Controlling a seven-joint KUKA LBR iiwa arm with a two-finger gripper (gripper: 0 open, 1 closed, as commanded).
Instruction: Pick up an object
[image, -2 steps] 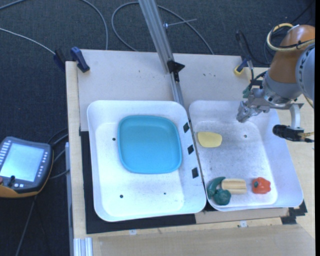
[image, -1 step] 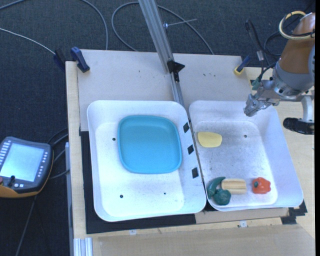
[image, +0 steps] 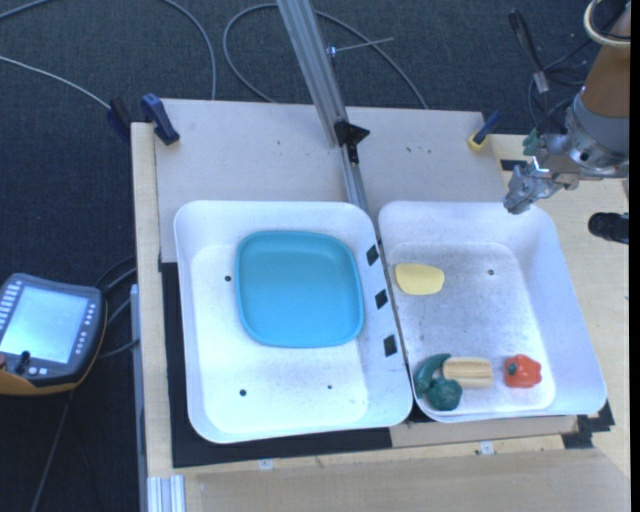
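Yellow and soft-looking, a small lump (image: 419, 279) lies in the right bin (image: 570, 300), up near its left wall and close to the divider between the two bins. It is the nearest candidate for picking, though the task names no one thing. Three more pieces sit bunched along the front edge of the same bin: a dark green piece (image: 436, 384), a tan block (image: 468, 373) touching it, and a red piece with a green top (image: 521, 371) just beside that. Any of them would do.

The claw (image: 522, 194) hangs at the far right corner of that bin, over or just outside its rim, tilted down and to the left. It is small and partly lost against the arm, so I cannot tell how it is set, and nothing shows in its grasp. The yellow lump lies to its left and nearer the front, well apart from it; the front row is farther off again.

To my eye this is the approach, with no pick begun. The next move calls for swinging in over the bin floor, settling above one piece, and coming down square on it. The yellow lump stands alone, which should make it the easier target; the green and tan pieces touch, so a grab there might catch both or nudge one away.

The left bin (image: 200, 400) holds a blue tray (image: 300, 290). A pendant (image: 45, 330) lies off the bench to the left.
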